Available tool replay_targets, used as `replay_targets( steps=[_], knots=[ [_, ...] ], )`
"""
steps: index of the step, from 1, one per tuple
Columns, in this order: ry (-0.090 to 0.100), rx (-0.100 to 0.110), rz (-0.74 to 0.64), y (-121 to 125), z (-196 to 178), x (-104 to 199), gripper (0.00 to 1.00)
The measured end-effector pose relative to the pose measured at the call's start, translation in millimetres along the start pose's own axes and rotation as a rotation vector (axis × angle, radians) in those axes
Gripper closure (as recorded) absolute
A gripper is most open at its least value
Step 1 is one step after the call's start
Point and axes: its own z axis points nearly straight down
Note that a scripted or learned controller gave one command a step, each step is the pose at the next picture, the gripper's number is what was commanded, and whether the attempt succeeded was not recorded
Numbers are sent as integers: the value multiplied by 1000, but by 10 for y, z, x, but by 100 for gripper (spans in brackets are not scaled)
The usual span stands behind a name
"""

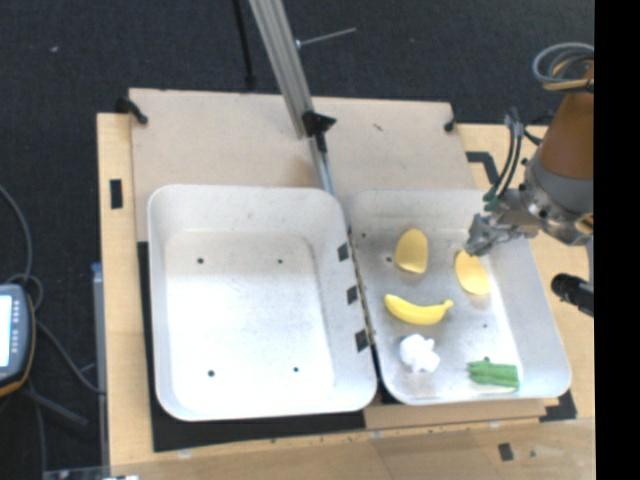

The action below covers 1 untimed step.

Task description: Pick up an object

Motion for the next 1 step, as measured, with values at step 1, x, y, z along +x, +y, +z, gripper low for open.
replay_targets(
  steps=[1],
  knots=[
    [2,7,-2,35,64,534,100]
  ],
)
